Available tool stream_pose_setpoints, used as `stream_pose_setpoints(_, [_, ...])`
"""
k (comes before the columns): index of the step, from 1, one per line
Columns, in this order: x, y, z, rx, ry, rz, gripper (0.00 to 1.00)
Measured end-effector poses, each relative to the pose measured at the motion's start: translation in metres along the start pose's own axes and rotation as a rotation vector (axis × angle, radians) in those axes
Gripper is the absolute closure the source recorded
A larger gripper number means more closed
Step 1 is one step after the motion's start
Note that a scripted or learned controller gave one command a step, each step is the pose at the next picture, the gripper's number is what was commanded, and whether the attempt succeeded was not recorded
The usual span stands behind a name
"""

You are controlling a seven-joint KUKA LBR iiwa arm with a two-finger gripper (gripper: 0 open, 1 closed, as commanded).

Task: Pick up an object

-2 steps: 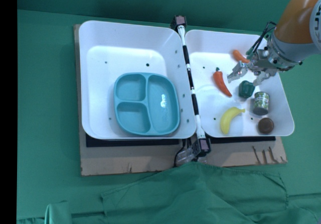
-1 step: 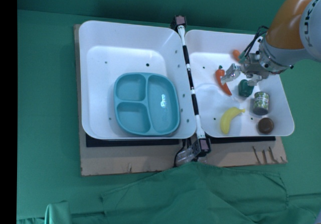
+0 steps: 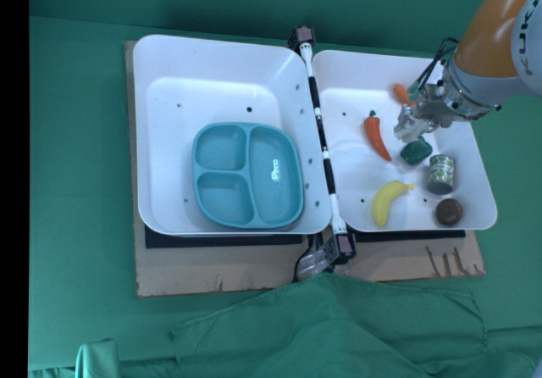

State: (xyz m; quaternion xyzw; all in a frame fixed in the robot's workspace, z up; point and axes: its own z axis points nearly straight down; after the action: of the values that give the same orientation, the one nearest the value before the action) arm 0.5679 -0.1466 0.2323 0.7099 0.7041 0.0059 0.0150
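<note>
Here the grey two-finger gripper [image 3: 409, 124] hangs low in the right white bin [image 3: 478, 173], just above the dark green pepper-shaped toy [image 3: 415, 150]; its grip state cannot be told. Nearby lie an orange-red chilli [image 3: 377, 136], small can [image 3: 440, 174], yellow banana [image 3: 387, 201] and brown round piece [image 3: 449, 212].

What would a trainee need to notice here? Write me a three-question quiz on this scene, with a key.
1. True or false: the teal divided plate lies in the same bin as the banana.
2. Which item lies nearest the gripper? A. banana B. dark green item C. brown round item
3. How many compartments does the plate have?

Key: 1. False, the plate is in the left bin, the banana in the right bin. 2. B. 3. Three.
</note>
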Motion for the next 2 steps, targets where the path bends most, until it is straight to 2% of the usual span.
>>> stream_pose_setpoints(1, [-0.026,0.075,-0.094,0.024,0.009,-0.005,1.00])
stream_pose_setpoints(2, [-0.038,0.137,-0.136,0.024,0.008,-0.005,1.00])
